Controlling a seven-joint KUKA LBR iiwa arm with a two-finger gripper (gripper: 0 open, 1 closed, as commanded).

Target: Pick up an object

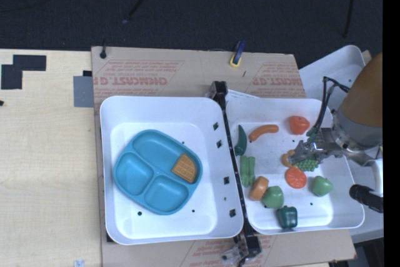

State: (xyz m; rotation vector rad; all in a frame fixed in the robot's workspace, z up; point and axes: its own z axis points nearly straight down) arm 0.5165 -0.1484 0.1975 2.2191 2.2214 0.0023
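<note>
The right bin (337, 219) holds several toy foods: a red tomato (299, 124), an orange sausage (263, 131), a dark green pod (240, 141), a light green block (247, 170), an orange piece (258, 187), a green pepper (273, 197), a dark green pepper (287, 217), a red piece (295, 177) and a green piece (321, 185). My gripper (304, 155) hangs low over the middle of this bin, just above a bunch of green grapes (307, 164). Beside it to the left lies a small orange piece (287, 159).
The left bin (119, 115) carries a blue sectioned plate (140, 172) with a brown waffle (184, 168) in one compartment. Both bins rest on cardboard (162, 75). The arm (362, 109) enters from the right. A blue-yellow clip (237, 54) sits at the cardboard's far edge.
</note>
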